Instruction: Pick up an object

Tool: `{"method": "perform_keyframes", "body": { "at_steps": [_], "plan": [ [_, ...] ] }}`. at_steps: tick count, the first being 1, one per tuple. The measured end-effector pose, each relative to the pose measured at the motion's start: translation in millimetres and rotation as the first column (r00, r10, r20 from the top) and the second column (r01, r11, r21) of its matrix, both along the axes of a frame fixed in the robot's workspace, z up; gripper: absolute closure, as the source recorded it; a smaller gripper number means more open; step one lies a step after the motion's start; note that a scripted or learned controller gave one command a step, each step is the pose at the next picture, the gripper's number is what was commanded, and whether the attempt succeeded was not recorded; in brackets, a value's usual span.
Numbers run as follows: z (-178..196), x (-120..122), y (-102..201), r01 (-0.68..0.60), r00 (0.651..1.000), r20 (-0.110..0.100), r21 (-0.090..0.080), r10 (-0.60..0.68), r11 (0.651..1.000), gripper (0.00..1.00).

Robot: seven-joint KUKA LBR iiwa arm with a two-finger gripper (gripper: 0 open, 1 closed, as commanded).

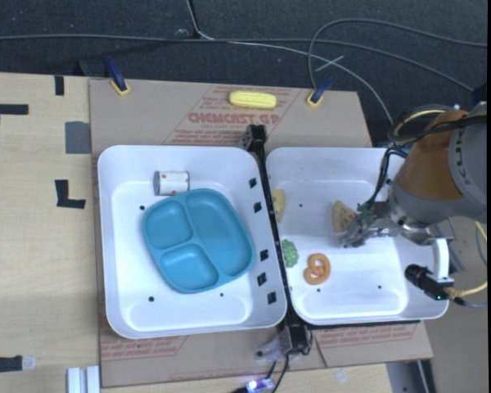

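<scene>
In the right bin (pixel 344 305) lie a tan wedge-shaped piece (pixel 343 214), an orange pretzel-like ring (pixel 317 268), a small green piece (pixel 289 253) by the left wall and a pale yellow piece (pixel 278 203). My gripper (pixel 356 232) reaches in from the right and hangs low, just right of and below the tan wedge, close to touching it. Nothing shows between its fingers. The left bin (pixel 123 244) holds a blue divided plate (pixel 197 240) and a small white can with a red band (pixel 171 182).
A yellow corn cob (pixel 253 100) lies on the cardboard behind the bins. Black cables run across the dark floor at the back. The arm's grey body and orange band (pixel 432 170) cover the right bin's right edge.
</scene>
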State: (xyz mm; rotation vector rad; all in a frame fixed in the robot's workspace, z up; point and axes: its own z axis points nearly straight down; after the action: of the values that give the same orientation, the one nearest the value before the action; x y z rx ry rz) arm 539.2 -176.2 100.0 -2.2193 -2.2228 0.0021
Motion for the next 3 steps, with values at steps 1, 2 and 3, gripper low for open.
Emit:
{"method": "perform_keyframes", "body": {
  "at_steps": [1, 2, 3],
  "plan": [
    [63, 4, -2, 0.0, 1.0, 0.005, -0.001, 0.0, 1.0, 1.0],
    [126, 2, -1, 0.0, 1.0, 0.007, -0.002, 0.0, 1.0, 1.0],
    [156, 2, -1, 0.0, 1.0, 0.004, -0.001, 0.0, 1.0, 1.0]
  ]
}}
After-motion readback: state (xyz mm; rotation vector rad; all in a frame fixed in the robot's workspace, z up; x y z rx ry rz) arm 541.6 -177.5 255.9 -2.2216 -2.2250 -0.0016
